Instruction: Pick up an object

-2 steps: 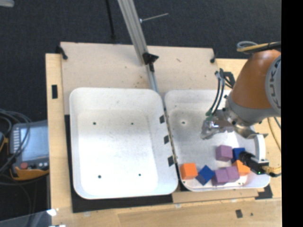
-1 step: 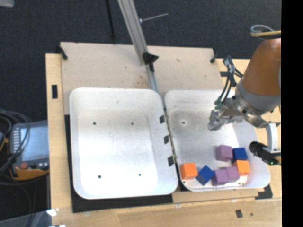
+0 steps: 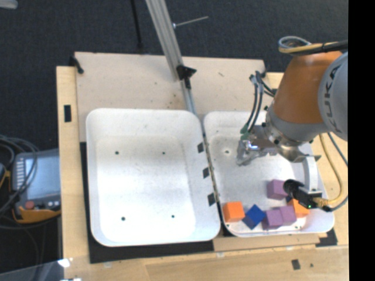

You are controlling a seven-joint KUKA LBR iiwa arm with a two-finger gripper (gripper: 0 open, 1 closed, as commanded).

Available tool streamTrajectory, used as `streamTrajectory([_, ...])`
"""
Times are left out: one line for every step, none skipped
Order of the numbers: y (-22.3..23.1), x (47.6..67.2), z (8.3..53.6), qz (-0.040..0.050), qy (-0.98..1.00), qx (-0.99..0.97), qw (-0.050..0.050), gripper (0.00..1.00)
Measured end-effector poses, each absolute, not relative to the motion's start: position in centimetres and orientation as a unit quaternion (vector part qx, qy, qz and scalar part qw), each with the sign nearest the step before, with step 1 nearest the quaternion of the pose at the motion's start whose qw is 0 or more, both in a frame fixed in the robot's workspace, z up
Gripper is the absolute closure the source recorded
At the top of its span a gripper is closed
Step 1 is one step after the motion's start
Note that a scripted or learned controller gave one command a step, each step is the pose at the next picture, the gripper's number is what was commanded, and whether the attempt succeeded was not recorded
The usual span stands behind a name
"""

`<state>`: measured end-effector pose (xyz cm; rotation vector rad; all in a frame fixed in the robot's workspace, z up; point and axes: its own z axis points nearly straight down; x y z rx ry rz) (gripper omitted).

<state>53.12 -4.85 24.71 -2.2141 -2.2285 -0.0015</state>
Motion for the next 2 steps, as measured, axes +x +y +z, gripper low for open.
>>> streamTrajectory([-0.6,52.2,24.0,-0.0001,-0.709,-0.705,0.0,1.0])
streamTrajectory([4.6,52.0,24.8,-0.0015,-0.71,-0.704,0.0,1.0])
